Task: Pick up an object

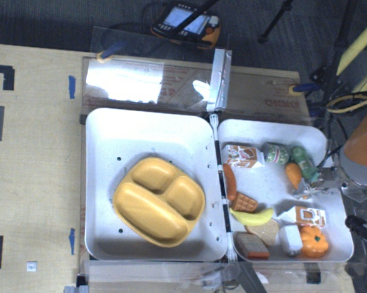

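The right bin [269,131] holds several toy foods: a small milk carton [241,155], a green can [275,154], a green bottle [303,160], a carrot [293,175], a red sausage [230,183], a waffle [244,202], a banana [254,216], a bread slice [263,231], a brown block [252,246], a second carton [309,216] and an orange pumpkin [315,243]. My gripper [310,185] reaches in from the right, low over the bin just right of the carrot and below the green bottle. The arm's orange band [364,144] sits at the right edge.
The left bin [100,168] carries a yellow compartment tray [160,199] in its middle. A clear plastic sheet [150,81] lies behind the bins, with a metal divider [220,76]. Cables and a handheld pendant [186,24] lie beyond the bench.
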Available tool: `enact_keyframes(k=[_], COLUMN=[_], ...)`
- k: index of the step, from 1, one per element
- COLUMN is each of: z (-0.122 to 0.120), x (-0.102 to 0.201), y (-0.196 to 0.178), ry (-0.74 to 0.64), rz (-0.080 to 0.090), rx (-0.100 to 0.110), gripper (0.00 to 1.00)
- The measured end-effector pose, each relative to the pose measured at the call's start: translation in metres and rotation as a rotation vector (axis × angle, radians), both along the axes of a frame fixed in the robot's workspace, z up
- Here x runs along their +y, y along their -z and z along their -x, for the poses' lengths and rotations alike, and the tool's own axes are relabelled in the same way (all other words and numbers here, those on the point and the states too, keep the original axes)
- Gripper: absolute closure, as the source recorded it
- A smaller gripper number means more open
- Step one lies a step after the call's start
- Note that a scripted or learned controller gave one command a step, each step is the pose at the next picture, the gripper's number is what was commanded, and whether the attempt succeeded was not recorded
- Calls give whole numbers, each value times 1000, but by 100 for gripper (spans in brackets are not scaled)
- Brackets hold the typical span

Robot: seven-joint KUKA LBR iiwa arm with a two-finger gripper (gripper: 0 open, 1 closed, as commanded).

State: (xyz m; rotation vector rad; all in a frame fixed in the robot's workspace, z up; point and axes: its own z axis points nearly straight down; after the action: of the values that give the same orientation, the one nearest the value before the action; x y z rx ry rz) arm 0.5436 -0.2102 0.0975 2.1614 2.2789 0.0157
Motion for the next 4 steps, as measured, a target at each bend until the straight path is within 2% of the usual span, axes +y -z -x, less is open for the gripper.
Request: enact_keyframes(k=[1, 2, 3, 4], z=[29, 29, 29, 2], x=[120, 120, 119, 207], y=[10, 11, 1, -87], ry=[349, 350, 350, 229], rz=[2, 3, 4, 6], rx=[3, 3, 1, 9], gripper=[100, 0, 100, 100])
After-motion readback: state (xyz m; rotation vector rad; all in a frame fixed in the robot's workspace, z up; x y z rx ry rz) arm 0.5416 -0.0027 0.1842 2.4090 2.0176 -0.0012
